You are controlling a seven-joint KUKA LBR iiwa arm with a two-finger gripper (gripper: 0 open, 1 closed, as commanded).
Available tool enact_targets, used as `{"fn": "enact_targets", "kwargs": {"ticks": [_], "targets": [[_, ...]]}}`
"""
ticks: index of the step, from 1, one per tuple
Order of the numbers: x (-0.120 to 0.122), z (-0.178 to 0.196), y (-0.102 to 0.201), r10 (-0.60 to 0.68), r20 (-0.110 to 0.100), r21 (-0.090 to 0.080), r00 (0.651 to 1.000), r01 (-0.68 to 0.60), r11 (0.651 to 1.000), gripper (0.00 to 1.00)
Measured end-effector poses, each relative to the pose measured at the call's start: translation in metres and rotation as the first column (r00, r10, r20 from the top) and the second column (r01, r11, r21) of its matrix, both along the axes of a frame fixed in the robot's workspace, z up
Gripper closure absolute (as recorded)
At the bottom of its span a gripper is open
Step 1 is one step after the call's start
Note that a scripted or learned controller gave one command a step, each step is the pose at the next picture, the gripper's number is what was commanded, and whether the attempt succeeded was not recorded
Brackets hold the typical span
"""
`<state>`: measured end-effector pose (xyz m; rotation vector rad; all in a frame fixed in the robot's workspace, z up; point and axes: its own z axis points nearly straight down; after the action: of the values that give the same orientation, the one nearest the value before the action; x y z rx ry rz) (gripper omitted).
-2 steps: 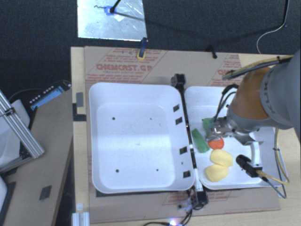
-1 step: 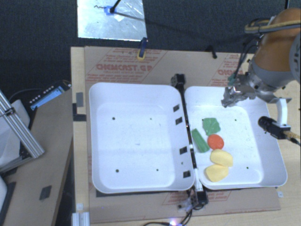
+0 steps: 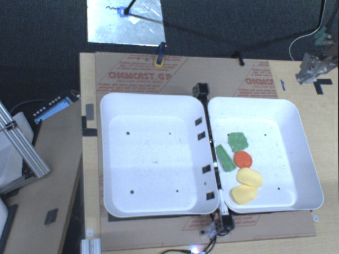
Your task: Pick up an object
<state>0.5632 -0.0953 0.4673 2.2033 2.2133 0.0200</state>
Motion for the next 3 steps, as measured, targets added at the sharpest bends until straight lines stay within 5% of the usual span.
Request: {"fn": "enact_targets", "kwargs": {"ticks": [2, 3], "targets": [[0.076, 0.069, -0.020, 0.001, -0.015, 0.001, 1.000, -0.001, 1.000, 1.00], [0.106, 0.068, -0.062, -0.005, -0.018, 0.001, 1.000, 0.005, 1.000, 1.00]]}}
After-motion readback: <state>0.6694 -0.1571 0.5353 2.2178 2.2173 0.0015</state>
